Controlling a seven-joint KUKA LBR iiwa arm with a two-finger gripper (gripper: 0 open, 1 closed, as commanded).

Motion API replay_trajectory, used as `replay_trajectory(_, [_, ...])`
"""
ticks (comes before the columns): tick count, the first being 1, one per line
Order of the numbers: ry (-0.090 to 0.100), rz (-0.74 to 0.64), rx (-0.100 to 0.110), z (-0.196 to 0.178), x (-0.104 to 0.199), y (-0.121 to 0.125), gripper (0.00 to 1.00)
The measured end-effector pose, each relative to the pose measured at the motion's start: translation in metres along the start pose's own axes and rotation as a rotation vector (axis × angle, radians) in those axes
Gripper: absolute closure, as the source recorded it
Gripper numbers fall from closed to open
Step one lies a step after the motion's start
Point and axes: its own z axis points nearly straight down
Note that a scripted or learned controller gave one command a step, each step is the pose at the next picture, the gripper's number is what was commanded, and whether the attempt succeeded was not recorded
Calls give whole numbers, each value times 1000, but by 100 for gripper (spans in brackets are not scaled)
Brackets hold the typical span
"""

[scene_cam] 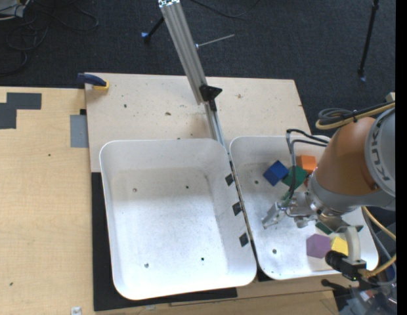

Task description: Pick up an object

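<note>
— Where is your tool right now?

— My tool (272, 216) is down inside the right bin (269, 261), over its bare white floor, left of the pile of blocks. My arm (351, 166) comes in from the right and covers part of that pile.

— Open or closed?

— The metal fingers (268, 220) stand a little apart, a narrow gap, with nothing between them. I hold no block.

— And the things you could pick?

— All in the right bin. A blue block (276, 172) lies near the back, just up from my tool. Beside it to the right sits a green block (297, 176), and an orange block (307, 163) just behind that, both partly under my arm. Toward the front right corner a purple block (318, 245) lies next to a yellow block (339, 245).

— The other bin?

— The left bin (125, 156) sits beside the right one on the desk (157, 104), their rims touching along the middle.
</note>
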Motion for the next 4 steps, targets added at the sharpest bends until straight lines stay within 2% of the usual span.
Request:
replay_trajectory(1, [-2, 10, -6, -13, -3, 1, 100])
replay_trajectory(2, [-3, -2, -14, -73, -1, 8, 100])
replay_trajectory(3, [-3, -1, -11, -92, -2, 8, 100])
replay_trajectory(4, [-1, -4, -8, -84, 45, 23, 100])
